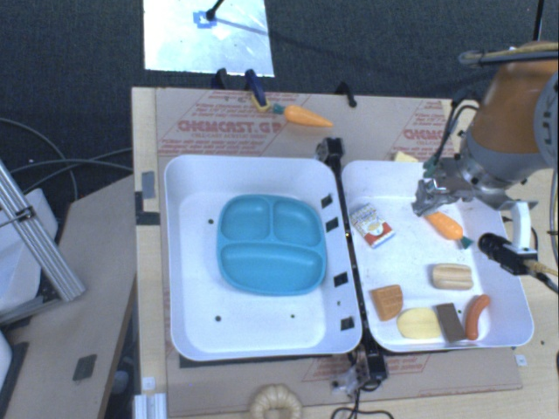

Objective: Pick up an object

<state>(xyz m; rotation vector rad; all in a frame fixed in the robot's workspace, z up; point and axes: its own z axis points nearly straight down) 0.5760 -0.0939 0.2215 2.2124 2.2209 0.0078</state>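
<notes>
Your gripper [430, 197] is hovering in the right white bin [522, 321], just left of the small orange toy carrot [445, 225]; can't tell its state.

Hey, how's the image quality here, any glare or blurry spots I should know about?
In the camera view, the shiny sheet above the bench glares nearly white, washing out its surface; the white bins are bright but their contents stay readable; the blue plate and orange carrot look sharp; the end effector is somewhat soft and dark, so its detail is hard to make out.
</notes>
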